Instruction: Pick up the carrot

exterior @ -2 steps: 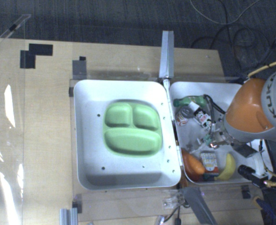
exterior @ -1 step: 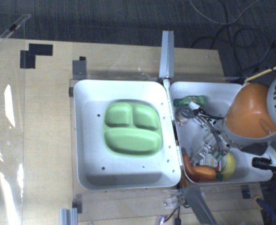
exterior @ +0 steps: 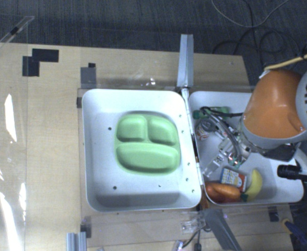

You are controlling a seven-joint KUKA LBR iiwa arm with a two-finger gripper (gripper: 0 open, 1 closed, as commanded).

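The carrot is an orange, oblong piece lying in the front left corner of the right bin. My gripper hangs low over the middle of that bin, below the orange band of the arm. It sits a little behind the carrot and apart from it. Cables and metal parts of the wrist blur its outline.
A small printed carton and a yellow banana lie right beside the carrot. A green item rests at the back of the right bin. The left bin holds a green divided plate. A metal divider stands between the bins.
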